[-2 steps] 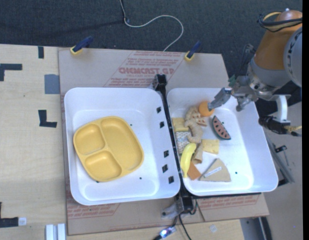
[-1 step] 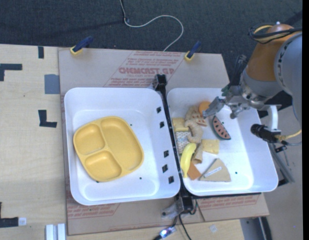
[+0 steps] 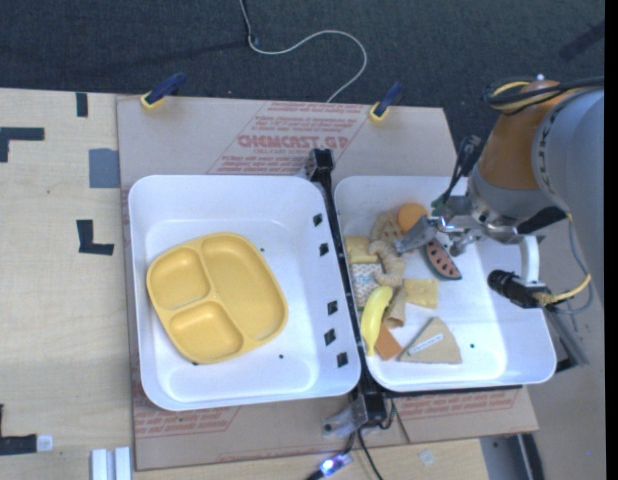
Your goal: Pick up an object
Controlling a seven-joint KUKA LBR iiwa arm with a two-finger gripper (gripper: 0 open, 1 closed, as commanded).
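Note:
The right bin [image 3: 489, 363] holds a pile of toy food: a yellow banana [image 3: 375, 313], a watermelon slice [image 3: 441, 260], an orange ball [image 3: 412, 214], a sandwich wedge [image 3: 432, 343], beige bread pieces [image 3: 385, 240] and a yellow cheese block [image 3: 422, 292]. My gripper [image 3: 426, 232] hangs low over the upper middle of this bin, between the orange ball and the watermelon slice, its metal fingers pointing left. Nothing shows clearly between them. The grey arm with its orange band [image 3: 509, 148] comes in from the right.
The left bin [image 3: 164, 193] holds a yellow three-compartment plate [image 3: 216, 295]. A black divider [image 3: 331, 258] with clips runs between the bins. Cardboard [image 3: 279, 138] lies under both, clamped at the back. A white cable [image 3: 309, 43] loops behind on the dark floor.

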